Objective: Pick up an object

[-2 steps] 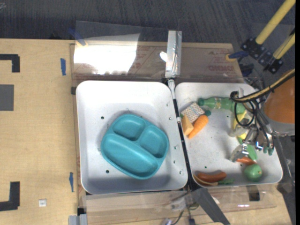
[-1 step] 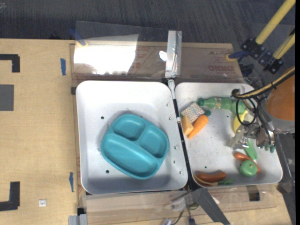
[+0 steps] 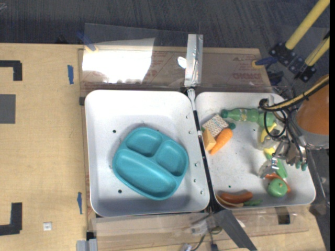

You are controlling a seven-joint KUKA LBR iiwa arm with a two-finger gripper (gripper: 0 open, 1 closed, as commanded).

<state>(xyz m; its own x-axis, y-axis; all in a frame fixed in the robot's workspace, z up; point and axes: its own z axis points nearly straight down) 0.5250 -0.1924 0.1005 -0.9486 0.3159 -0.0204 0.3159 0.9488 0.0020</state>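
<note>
The gripper [image 3: 273, 165] hangs low near the right bin's [image 3: 236, 161] right edge, above a green toy vegetable [image 3: 277, 187] by the front right corner. The wiring hides its grip. A descent could nudge the toy against the wall.

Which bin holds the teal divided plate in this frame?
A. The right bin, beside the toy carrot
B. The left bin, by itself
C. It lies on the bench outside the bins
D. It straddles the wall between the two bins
B. The teal divided plate lies flat inside the left bin, while the toy carrot lies in the right bin.
</note>
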